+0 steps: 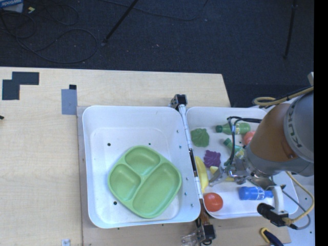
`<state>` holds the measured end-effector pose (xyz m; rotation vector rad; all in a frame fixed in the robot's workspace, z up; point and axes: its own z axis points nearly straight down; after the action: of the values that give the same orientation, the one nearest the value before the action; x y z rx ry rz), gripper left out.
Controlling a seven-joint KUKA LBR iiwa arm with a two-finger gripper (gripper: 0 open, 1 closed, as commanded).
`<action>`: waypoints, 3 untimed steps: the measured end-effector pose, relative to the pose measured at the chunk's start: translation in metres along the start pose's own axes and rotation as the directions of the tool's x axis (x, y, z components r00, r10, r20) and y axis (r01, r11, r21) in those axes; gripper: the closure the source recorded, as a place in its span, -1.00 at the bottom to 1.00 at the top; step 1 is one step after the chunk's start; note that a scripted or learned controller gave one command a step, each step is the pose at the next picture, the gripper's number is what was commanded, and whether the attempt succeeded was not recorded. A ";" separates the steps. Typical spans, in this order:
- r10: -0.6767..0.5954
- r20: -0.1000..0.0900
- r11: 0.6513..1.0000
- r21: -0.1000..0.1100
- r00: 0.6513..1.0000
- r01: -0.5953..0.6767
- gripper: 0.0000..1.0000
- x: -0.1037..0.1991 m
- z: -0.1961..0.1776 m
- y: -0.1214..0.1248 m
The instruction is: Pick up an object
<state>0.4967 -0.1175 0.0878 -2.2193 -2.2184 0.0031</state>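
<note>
Your gripper hangs low in the right bin, beside the purple grape bunch and banana. Its grip state cannot be told. The grapes look light, rigid and knobbly; pinch across the middle.

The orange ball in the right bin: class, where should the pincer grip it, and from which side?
Grip the orange ball across its widest middle, coming straight down from above. It is round, so any pair of opposite sides works, but the right bin wall crowds its lower edge.
</note>
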 end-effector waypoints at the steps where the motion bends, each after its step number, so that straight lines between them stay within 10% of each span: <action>1: 0.008 0.016 1.000 -0.011 1.000 -0.008 -1.00 0.013 -0.002 -0.001; 3: 0.004 0.013 1.000 -0.006 1.000 -0.004 -1.00 0.025 -0.001 0.052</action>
<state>0.5492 -0.0927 0.0889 -2.2335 -2.2228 0.0107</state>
